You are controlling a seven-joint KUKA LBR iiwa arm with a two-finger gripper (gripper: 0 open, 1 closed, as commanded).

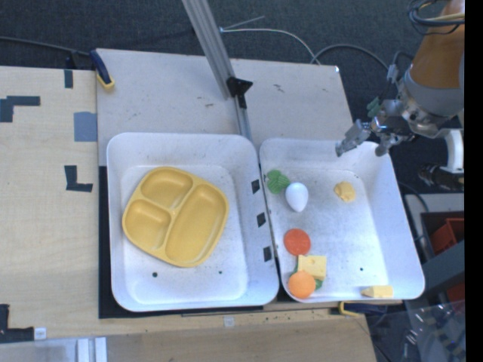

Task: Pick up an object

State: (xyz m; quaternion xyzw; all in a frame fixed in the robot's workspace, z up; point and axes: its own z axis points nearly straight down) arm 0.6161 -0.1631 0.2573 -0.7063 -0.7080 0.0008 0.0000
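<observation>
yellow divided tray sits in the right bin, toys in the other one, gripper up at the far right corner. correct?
Not quite. The camera view shows the yellow divided tray in the left bin; the toys lie in the right bin. The gripper is indeed at that bin's far right corner.
</observation>
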